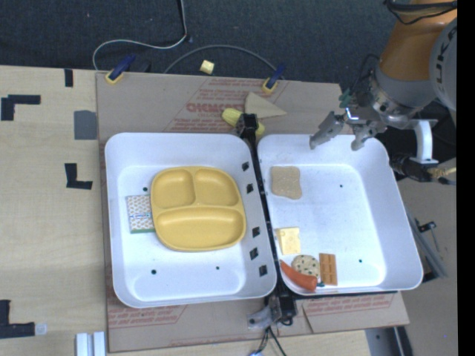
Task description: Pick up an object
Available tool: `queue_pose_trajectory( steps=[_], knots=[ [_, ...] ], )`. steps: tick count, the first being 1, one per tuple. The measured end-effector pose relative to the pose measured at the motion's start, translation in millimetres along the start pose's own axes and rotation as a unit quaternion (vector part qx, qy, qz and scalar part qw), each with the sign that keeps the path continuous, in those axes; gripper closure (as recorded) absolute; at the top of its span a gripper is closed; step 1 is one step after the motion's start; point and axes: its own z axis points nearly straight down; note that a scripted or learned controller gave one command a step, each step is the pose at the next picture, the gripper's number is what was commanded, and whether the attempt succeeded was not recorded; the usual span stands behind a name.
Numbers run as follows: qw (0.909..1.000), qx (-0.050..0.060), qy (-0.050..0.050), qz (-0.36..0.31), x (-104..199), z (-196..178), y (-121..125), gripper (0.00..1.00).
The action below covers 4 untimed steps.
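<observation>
White plastic forms both bins: the left bin (122, 273) and the right bin (386, 221) meet along a dark seam with clips down the middle of the worktop (44, 221).

A yellow tray (198, 208) with three compartments fills most of the left bin's floor, and a small patterned card (139, 213) lies against the tray's left edge, close to the bin's left wall.

In the right bin the things crowd the left side. A tan slice (286, 182) lies near the seam, in the upper part. Lower down sits a yellow square (289, 239), and below it, in the lower left corner, a cookie (304, 265), a brown wafer (328, 268) and a red sausage (297, 276) lie touching or nearly touching, hard against the near rim. The middle and right of this bin's floor are bare, leaving wide room.

The end effector (342, 136) hangs over the right bin's far rim, near its upper right corner, well apart from every item. Its two fingers (323, 134) are spread, with nothing between them. The arm (415, 58) reaches in from the right.

Beyond the bins, yellow scraps (232, 115) and a tan wedge (263, 107) lie on cardboard (185, 102).
</observation>
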Motion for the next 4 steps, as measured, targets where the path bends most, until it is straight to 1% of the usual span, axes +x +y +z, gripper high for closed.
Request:
queue_pose_trajectory(
  steps=[1,2,3,4],
  knots=[
    [1.0000,0.003,0.000,0.000,13,97,19,0.00],
    [1.0000,0.000,-0.001,0.000,26,176,16,0.00],
    [1.0000,-0.001,0.000,-0.001,18,173,43,0.00],
    [1.0000,-0.003,-0.001,0.000,21,172,17,0.00]
  ],
)
